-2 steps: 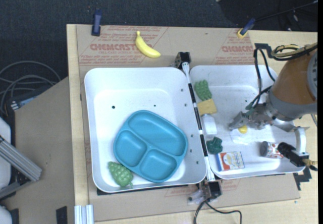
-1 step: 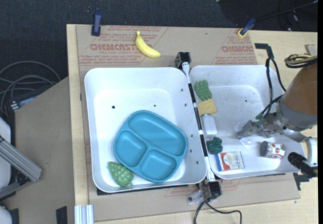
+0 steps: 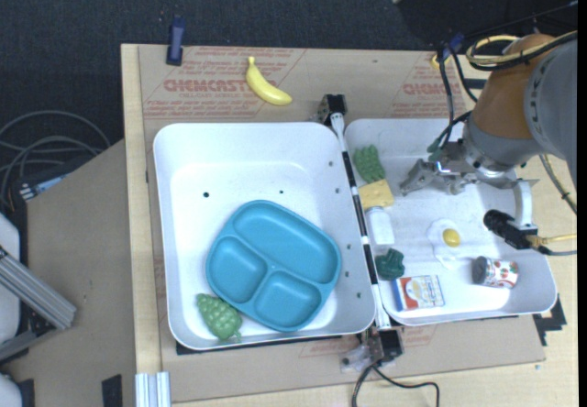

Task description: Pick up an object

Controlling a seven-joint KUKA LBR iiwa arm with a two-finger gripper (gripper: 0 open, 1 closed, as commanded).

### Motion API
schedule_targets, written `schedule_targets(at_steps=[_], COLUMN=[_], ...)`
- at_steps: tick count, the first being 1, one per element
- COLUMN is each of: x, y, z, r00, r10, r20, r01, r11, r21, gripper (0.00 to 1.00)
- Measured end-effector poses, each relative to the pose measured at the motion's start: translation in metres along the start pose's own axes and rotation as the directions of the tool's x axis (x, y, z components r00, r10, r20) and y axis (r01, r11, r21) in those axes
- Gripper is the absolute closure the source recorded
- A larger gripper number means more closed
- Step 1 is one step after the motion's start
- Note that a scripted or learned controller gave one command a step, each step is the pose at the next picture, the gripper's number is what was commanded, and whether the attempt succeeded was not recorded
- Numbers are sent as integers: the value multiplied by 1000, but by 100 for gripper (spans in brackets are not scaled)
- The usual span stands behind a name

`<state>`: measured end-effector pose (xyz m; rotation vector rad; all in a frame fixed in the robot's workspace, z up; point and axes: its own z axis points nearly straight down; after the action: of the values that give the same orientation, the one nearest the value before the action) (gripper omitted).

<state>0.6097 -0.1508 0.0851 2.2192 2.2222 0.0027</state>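
Your gripper (image 3: 438, 172) hangs over the far part of the right bin (image 3: 541, 291), its fingers spread apart with nothing between them; in that bin you have a green toy (image 3: 368, 160), a yellow sponge (image 3: 376, 194), a fried egg (image 3: 448, 237), a small can (image 3: 494, 272) and a card (image 3: 421, 291); the left bin (image 3: 183, 158) holds a blue divided plate (image 3: 272, 263) and a green bumpy toy (image 3: 218, 316); a banana (image 3: 265, 86) lies on the bench beyond it.

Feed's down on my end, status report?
End effector over right white bin, nothing visibly held. Yellow sponge block lies nearest, untouched. Green toy beside it.
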Motion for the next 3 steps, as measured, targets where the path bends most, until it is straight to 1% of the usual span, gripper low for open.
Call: schedule_targets(at_steps=[1, 2, 3], x=[-40, -9, -11], y=[-56, -93, -91], z=[0, 1, -11], r00=[1000, 1000, 1000], r10=[2, 1, 3], r20=[1, -1, 4], r01=[-2, -1, -3], r11=[1000, 1000, 1000], r21=[4, 4, -3], gripper=[0, 0, 100])
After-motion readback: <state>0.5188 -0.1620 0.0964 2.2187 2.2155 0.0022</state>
